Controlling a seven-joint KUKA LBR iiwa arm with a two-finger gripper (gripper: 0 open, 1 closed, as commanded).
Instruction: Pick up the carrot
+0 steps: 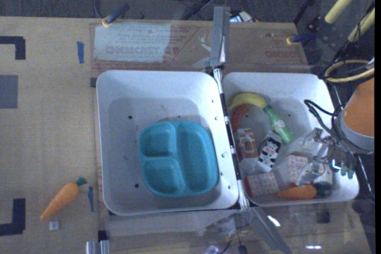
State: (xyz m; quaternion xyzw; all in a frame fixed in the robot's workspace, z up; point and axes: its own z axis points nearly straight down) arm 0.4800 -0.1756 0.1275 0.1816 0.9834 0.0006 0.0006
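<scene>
An orange carrot (296,192) with a dark green end lies along the near wall of the right bin (333,92), beside a pinkish box (293,168). A second orange carrot (59,200) with a green top lies outside the bins on the bench, near the front left. My gripper (319,154) hangs over the right bin's near right part, just above and slightly right of the carrot in that bin. The grey wrist and orange band (364,111) come in from the right.
The left bin (113,128) holds a teal divided tray (177,157). The right bin also holds a yellow banana (249,100), a green bottle (278,124), a black-and-white carton (269,153) and a small red-brown pack (246,143). Cables hang at the right.
</scene>
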